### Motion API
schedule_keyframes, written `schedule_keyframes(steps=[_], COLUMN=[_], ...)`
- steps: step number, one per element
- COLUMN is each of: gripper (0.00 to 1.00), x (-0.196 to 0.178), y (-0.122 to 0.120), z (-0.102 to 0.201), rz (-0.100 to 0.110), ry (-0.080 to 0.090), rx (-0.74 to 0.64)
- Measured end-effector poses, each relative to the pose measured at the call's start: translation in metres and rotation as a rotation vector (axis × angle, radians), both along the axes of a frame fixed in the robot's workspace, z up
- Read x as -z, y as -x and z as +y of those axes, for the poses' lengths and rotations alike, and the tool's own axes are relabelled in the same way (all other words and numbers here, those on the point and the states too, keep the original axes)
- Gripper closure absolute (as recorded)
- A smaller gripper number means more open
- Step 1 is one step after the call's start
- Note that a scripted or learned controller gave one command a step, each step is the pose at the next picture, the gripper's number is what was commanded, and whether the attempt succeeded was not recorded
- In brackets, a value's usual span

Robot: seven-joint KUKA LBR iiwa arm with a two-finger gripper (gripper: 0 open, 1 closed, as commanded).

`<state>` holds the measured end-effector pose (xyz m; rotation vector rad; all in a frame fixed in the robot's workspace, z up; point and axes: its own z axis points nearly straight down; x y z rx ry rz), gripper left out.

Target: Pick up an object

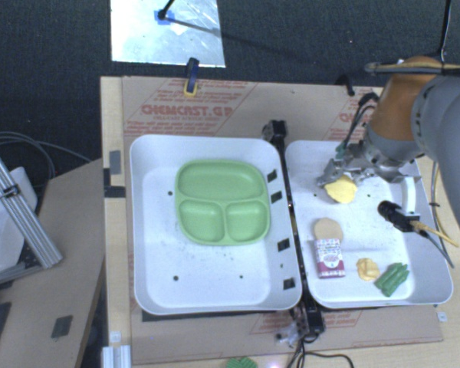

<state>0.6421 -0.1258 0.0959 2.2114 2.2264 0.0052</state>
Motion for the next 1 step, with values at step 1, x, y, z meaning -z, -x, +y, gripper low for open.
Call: schedule_keyframes(steps=[1], gripper=[1.0], x=[-0.0948], y=[0.0153], z=[0.0726], rz=[-0.004], ry=[-0.003], rx=[-0.004])
